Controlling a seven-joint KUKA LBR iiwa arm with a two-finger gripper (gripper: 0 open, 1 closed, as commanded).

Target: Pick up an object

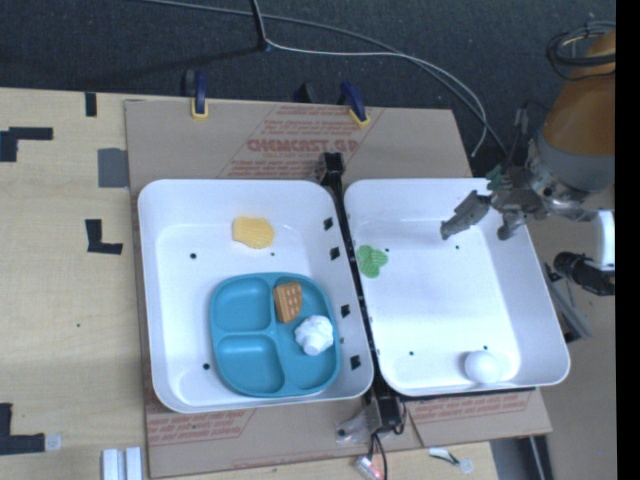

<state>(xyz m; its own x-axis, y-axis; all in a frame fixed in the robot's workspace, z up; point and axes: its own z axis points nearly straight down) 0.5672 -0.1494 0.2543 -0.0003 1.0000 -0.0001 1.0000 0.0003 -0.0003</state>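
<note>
Two white bins (160, 268) side by side. Blue tray (245, 353), far left of gripper (482, 218), carrying a waffle (288, 301) and white lump (314, 335). Gripper fingers parted, gripping nothing. Green piece (372, 261) left of it, white ball (484, 366) below.

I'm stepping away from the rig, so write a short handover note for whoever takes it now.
Gripper: above the right white bin, near its far right side, holding nothing visible.
Right bin: small green object by the left wall, white ball at the near edge.
Left white bin: yellow lump, blue divided tray carrying a tan waffle-like piece and a white crumpled lump.
Done: nothing picked.
Left: grasp one.
</note>
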